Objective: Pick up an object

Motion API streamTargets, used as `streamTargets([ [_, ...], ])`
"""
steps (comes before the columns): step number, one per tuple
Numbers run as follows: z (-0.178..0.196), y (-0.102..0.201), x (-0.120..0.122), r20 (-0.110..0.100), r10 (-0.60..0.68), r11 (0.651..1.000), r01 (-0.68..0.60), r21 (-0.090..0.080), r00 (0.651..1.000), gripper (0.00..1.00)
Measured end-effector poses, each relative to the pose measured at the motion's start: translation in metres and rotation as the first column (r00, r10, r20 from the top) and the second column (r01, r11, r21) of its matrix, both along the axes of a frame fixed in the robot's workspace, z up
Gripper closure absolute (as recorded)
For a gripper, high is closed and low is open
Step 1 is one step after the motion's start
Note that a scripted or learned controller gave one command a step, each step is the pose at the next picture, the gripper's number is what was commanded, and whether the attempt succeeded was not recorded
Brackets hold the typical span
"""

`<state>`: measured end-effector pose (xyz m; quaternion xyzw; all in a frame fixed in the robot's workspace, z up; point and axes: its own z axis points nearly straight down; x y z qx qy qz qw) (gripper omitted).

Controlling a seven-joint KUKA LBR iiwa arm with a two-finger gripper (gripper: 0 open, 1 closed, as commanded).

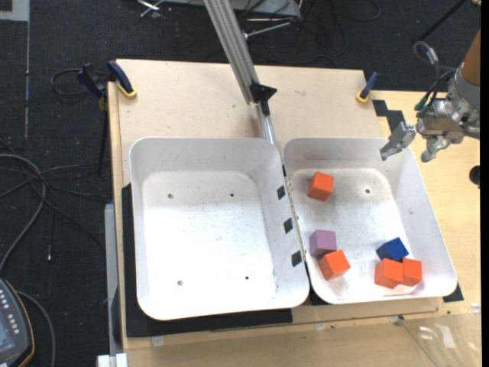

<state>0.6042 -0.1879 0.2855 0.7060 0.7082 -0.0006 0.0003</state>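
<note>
We're looking down on the bench, and the gripper (413, 145) hangs over the far right corner of the right bin (432, 219), just about above its rim. Its two fingers (396, 141) stand spread apart with bare air between them, so nothing is held. We'd call this a waiting or approach pose: up high, clear of the blocks, free to drop on any of them.

And there's a choice of targets, all in that right bin. One orange block (321, 185) sits alone toward the far left of the bin floor, with open space on every side. We'd judge it the easy pick, since the fingers could straddle it without nudging a neighbour. Nearer to us, a purple block (322, 242) touches a second orange block (334, 264), the pair tucked close to the bin's left wall. Over in the near right corner a blue block (392, 249) crowds two more orange blocks (398, 272), packed tight against each other and close to the sloping wall. That cluster looks awkward: little room for fingers, and a wall in the way.

The left bin (153, 205) plays no part yet. Nothing lifted so far, so the task is still all ahead of us.
</note>
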Motion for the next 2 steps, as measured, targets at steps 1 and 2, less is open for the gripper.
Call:
streamTargets([
  [1,-0.116,0.062,0.002,-0.008,0.003,1.000,-0.003,0.004,1.000,0.00],
  [2,-0.184,0.077,-0.028,-0.009,-0.004,1.000,0.004,0.004,1.000,0.00],
])
